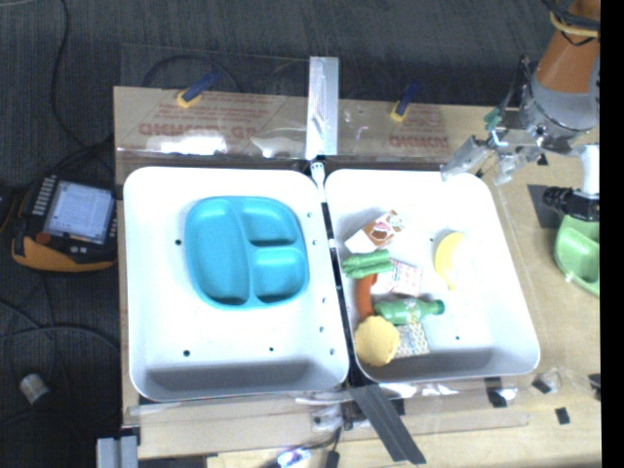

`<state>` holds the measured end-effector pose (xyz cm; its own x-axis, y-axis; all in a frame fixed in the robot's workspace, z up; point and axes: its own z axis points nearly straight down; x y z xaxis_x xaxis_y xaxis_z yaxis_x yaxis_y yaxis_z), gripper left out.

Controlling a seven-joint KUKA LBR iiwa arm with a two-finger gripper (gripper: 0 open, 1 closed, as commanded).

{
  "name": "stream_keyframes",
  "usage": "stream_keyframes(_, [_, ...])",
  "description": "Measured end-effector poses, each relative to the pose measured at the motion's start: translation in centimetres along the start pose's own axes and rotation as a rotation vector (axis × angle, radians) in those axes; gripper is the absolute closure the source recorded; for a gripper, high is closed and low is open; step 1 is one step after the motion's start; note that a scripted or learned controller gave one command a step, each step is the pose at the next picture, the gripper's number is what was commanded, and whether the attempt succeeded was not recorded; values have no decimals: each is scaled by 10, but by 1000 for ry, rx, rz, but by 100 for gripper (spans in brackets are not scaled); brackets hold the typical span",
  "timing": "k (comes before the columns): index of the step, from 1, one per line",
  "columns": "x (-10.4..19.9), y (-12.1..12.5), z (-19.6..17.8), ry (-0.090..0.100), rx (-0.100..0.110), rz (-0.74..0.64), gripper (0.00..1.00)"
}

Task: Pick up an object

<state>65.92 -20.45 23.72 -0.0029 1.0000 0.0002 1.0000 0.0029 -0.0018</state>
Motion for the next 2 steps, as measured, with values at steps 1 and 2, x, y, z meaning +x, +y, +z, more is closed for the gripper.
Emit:
stream_keyframes(1, [-12,-39,135,8,3,-72,0])
stream_keyframes(2, [2,-61,146,-3,-16,-40,0])
